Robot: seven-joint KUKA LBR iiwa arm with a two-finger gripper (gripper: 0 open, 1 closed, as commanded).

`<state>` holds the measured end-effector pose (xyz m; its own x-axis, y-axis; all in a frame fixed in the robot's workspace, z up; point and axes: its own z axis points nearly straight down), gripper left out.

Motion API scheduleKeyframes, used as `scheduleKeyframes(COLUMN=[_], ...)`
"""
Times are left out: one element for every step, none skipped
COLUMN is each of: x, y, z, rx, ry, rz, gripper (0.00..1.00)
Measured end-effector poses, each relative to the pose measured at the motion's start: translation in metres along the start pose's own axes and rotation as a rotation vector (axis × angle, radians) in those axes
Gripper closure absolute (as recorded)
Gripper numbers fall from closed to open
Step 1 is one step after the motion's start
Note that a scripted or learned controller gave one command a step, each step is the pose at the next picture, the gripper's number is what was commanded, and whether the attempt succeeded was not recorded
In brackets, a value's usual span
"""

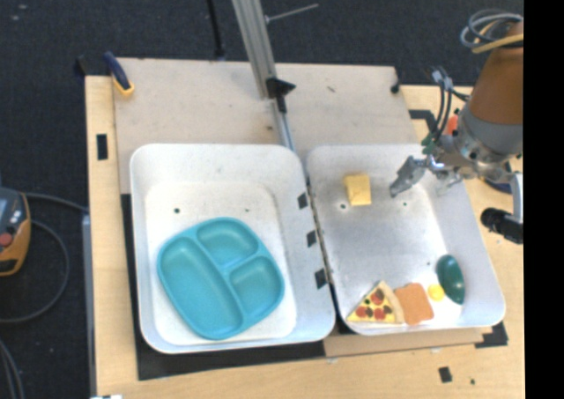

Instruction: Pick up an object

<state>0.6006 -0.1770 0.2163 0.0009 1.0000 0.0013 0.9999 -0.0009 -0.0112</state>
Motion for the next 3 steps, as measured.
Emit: scheduleKeyframes(x=[0.0, 0.0, -0.007], y=[0.003, 0.009, 0.0], z=[-0.007, 0.054, 0.109], rx=[-0.012, -0.008, -0.008], ry=[-0.002, -0.002, -0.002], rz=[-0.002, -0.002, 0.0], gripper=[0.0, 0.0, 0.0])
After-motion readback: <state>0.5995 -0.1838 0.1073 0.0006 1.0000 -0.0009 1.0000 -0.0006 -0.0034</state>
